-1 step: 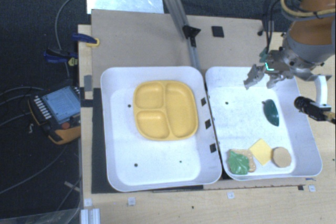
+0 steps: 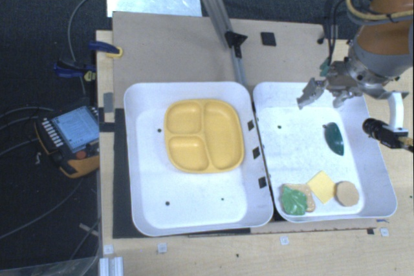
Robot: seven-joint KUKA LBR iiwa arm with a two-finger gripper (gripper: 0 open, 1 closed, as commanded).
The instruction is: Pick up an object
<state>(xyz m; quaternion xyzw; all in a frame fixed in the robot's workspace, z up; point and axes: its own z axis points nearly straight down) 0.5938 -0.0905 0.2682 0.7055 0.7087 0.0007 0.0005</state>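
While gripper point(image 2: 321, 92) hovers spread and empty over right bin point(image 2: 284, 158), nothing picked yet
Left to do: descend, grasp dark green piece point(image 2: 334, 138) or yellow block point(image 2: 321, 186)

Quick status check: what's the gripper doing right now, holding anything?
Gripper: open, holding nothing, hovering over the far end of the right bin, well apart from the dark green object.

Dark green, perhaps leaf-shaped object point(image 2: 334, 138) lies flat in the right bin point(image 2: 284, 158).
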